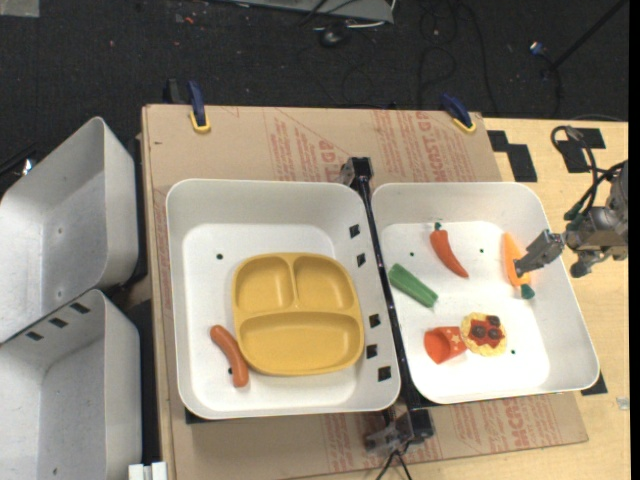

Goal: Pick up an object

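Observation:
The right bin (560, 368) holds several toy foods: a red chili pepper (448, 251), a green pickle (412, 284), an orange carrot (511, 256) with a green end, a red pepper piece (443, 344) and a yellow pastry with red berries (484, 334). My gripper (536, 253) reaches in over the bin's right wall. Its tip is just right of the carrot, close to it or touching it. I see nothing held.
In the left bin (190, 298) lie a yellow divided plate (297, 313) and a brown sausage (230, 354) at the plate's lower left. The arm's wrist (600, 230) with cables stands at the right edge. Two white containers (60, 268) sit left of the bench.

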`<state>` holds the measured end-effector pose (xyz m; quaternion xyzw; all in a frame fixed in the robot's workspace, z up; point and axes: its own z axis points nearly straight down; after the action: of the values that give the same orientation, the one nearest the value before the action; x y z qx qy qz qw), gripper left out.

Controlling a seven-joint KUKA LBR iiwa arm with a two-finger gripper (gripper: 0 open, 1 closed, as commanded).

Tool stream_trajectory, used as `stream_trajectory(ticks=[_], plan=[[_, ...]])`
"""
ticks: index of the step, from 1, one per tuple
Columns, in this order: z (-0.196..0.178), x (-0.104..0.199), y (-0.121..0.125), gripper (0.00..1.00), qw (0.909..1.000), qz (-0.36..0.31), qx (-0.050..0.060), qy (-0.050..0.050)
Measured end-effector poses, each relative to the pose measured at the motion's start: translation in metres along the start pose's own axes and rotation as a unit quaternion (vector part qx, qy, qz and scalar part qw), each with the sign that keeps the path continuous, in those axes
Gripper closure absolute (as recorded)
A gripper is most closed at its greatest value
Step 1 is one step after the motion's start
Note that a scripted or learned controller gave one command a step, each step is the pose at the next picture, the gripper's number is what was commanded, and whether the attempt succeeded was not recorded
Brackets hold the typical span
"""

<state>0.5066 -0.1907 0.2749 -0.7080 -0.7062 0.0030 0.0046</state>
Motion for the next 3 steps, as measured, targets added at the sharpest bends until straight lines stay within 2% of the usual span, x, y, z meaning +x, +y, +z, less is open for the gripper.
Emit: stream_trajectory(ticks=[1, 3], plan=[[-0.005, 0.001, 0.002, 0.00, 1.0000, -0.002, -0.005, -0.001], [0.120, 0.011, 0.007, 0.00, 1.0000, -0.001, -0.002, 0.000]])
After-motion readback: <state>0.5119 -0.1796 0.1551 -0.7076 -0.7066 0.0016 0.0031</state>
